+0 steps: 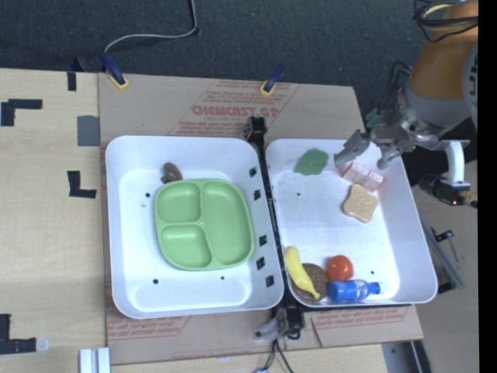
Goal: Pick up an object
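Camera view shows the task barely begun: nothing has been lifted, and every candidate object lies on a bin floor. The end effector hangs at the far right corner of the right bin, its two fingers spread apart with nothing between them, so it is released rather than grasping. Just beneath and slightly nearer the camera than the fingers lies a pinkish packet, the closest thing to it. Just past that, toward the camera, sits a tan bread slice. To the left of the end effector lies a green leaf-shaped piece. Well apart, at the bin's near edge, lie a yellow banana, a red tomato and a blue bottle. The left bin holds a green divided plate, further left still. Judged from this, descent, closing and lifting all remain; the packet seems the likeliest target.
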{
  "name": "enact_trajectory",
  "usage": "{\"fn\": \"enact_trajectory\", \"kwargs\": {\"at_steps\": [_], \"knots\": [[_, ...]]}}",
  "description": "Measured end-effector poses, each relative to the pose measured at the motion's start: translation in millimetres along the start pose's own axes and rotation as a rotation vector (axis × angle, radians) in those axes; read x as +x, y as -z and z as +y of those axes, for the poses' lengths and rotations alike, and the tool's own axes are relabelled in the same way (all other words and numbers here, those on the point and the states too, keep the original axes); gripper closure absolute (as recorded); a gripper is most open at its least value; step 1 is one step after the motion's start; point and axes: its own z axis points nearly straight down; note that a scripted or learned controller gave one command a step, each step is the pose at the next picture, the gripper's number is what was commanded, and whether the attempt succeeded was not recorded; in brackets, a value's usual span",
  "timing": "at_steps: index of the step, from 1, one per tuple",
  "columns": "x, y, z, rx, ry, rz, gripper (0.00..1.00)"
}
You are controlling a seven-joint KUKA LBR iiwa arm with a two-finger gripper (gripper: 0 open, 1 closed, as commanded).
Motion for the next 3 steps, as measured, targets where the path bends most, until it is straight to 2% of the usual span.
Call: {"fn": "enact_trajectory", "kwargs": {"at_steps": [1,2,3], "knots": [[-78,-111,21,-0.006,-0.001,-0.006,0.0],[-70,-131,24,-0.024,0.0,-0.014,0.0],[-44,-150,-9,-0.001,-0.001,-0.001,0.0]]}}
